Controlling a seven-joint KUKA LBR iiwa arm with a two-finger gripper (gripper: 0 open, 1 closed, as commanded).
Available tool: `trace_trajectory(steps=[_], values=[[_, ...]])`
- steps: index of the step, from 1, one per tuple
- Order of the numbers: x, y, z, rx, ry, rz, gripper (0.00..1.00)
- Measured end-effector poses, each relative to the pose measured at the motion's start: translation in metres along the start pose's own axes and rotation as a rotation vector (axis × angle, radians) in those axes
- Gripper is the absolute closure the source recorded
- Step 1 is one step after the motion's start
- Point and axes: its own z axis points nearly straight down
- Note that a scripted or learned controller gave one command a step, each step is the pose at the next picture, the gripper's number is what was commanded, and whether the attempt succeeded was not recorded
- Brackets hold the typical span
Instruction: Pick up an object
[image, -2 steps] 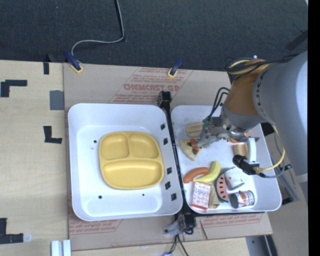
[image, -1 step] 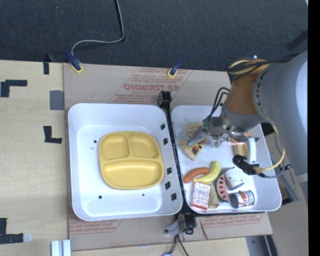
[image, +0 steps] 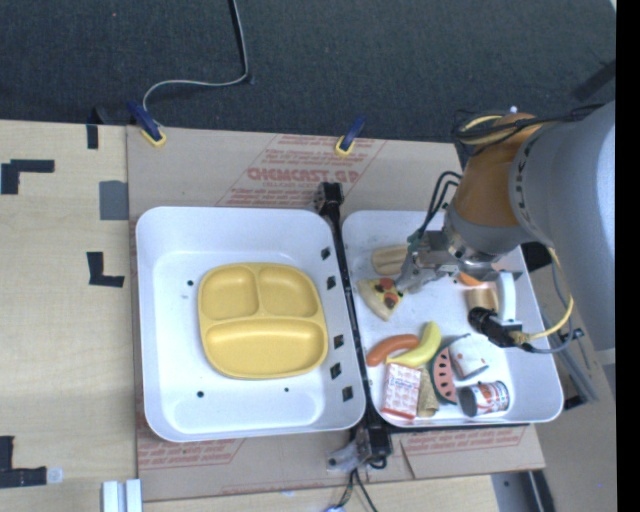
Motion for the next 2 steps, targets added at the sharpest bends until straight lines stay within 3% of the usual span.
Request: trace_trajectory(steps=[1,2], values=[[0.0,0.0,0.0001,0.0,0.0,0.0,0.0],[0.0006,-0.0003,-0.009,0.002,0.001,-0.001,1.0]])
